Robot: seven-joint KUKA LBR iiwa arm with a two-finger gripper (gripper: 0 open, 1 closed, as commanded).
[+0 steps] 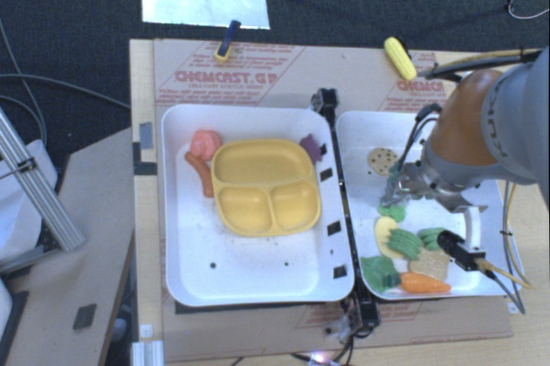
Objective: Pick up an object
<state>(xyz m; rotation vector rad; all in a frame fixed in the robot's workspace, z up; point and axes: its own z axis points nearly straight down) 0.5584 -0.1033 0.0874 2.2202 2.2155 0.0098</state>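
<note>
Surface (258, 72): brown board with red print, carrying two shallow white bins side by side. A yellow corn-like piece (400, 58) lies on the board above the right bin; a small blue-and-yellow item (228, 41) lies near the board's top edge, above the left bin.

Arm (507, 128): grey, orange band above the wrist, reaching in from the right and standing over the right bin (361, 137).

Left bin (176, 210): holds a yellow three-compartment tray (262, 184), roughly centred. A pink piece (204, 143) sits at the tray's upper left, an orange-red sausage-shaped piece (201, 173) just below it along the tray's left side, and a small purple piece (309, 147) at the tray's upper right corner.

Right bin: candidate objects lie in its left and lower part. A round cookie (379, 159) sits apart near the upper left. Lower down, a cluster: a yellow piece (385, 228) touching a green ridged piece (404, 243), a leafy green piece (378, 271) at the bottom left corner, an orange carrot (425, 283) along the bottom wall, and a tan cracker-like piece (432, 265) just above the carrot.

Gripper (397, 194): low over the bin's left part, just above a small green piece (393, 211). Jaws: cannot tell whether released or clenched; the wrist hides them. Nothing seen held between them.
</note>
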